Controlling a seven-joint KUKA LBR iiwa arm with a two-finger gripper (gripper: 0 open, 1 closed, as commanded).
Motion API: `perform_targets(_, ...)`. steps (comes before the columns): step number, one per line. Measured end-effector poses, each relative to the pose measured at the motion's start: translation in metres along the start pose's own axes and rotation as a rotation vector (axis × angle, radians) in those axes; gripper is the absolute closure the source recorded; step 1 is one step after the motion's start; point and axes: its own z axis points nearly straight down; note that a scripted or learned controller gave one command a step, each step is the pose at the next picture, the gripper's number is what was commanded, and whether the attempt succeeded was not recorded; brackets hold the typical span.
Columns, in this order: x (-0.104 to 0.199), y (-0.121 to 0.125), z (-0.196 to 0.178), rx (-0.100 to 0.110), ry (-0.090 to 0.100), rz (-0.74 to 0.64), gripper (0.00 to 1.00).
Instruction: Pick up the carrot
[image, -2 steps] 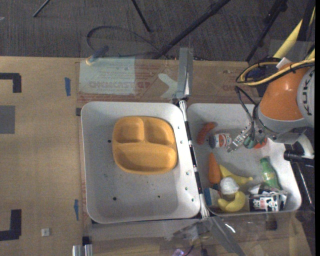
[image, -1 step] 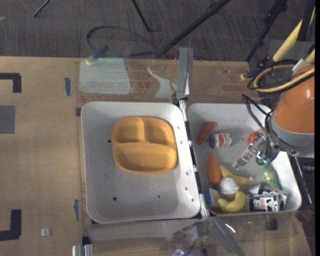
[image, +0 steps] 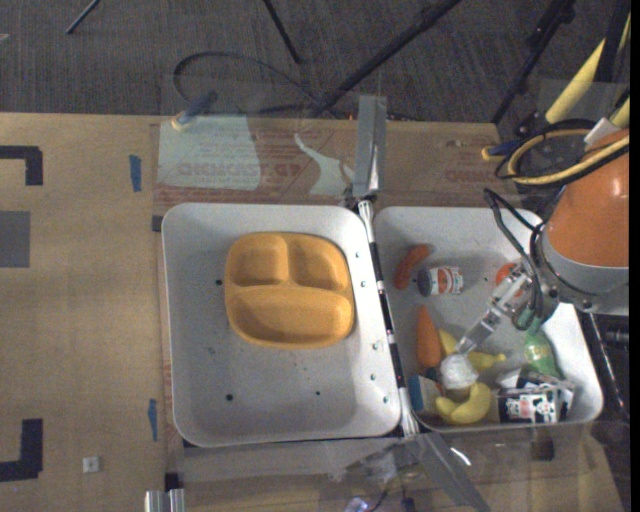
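The carrot (image: 428, 337) lies on the floor of the right bin (image: 580, 318), near that bin's left wall, and nothing has lifted it yet, so the pick appears to be at its approach stage, with the whole grasp and lift left to do. The tool (image: 487, 325) hangs over the middle of the right bin, to the right of the carrot and apart from it; whether it is released or clenched cannot be told at this angle, and nothing shows in its grip.

The carrot's long axis runs nearly up and down the view, roughly parallel to the wall between the bins. Its narrower tip points toward the far rim, its broader end toward the near rim, close to a white ball (image: 458, 373) and a banana (image: 464, 405).

The left bin (image: 190, 330) holds an orange divided plate (image: 290, 289).
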Motion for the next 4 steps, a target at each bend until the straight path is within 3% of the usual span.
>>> perform_targets(1, -0.021, -0.052, -0.023, -0.002, -0.005, 0.006, 0.00)
perform_targets(2, 0.004, -0.001, 0.043, 0.000, -0.001, -0.091, 0.00)
perform_targets(3, -0.030, -0.004, 0.117, -0.003, -0.005, -0.308, 0.00)
perform_targets(4, -0.031, -0.002, 0.105, -0.008, -0.011, -0.307, 1.00)
